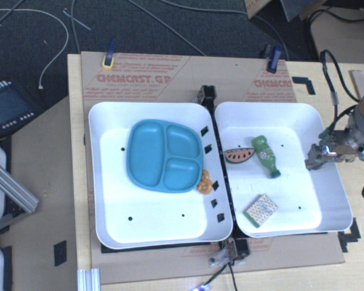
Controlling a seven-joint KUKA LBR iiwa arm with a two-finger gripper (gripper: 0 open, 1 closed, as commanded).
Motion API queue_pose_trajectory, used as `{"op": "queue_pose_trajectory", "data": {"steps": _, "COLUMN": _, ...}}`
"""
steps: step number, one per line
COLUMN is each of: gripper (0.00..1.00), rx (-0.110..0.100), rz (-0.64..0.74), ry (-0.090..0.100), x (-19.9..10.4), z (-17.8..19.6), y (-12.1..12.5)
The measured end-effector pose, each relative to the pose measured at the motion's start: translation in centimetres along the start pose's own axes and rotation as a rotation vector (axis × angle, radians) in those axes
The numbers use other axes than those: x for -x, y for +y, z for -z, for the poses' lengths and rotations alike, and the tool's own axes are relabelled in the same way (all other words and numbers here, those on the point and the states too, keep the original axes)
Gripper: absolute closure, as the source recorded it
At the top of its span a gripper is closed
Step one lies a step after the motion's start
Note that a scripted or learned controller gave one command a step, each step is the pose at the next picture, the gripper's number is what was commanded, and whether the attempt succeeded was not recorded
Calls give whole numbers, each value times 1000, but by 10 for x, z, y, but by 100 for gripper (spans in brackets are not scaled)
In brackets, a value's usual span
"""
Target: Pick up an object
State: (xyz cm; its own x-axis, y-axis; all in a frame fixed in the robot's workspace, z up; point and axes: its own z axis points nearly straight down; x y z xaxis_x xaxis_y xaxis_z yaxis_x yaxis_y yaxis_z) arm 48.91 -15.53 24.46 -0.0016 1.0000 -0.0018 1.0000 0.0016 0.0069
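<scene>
Robotics lab: clamped bench board (188, 71), loose cables (54, 17) on dark carpet, twin white bins (109, 223).

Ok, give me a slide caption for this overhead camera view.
Gripper at right bin's edge beside watermelon slice, green bottle and patterned packet; blue divided plate in left bin.
</scene>
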Motion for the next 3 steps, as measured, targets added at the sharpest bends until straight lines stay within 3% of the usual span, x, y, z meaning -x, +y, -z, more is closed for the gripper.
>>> {"op": "queue_pose_trajectory", "data": {"steps": 3, "gripper": 100, "rx": -5, "rz": 4, "ry": 3, "x": -156, "z": 4, "y": 48}}
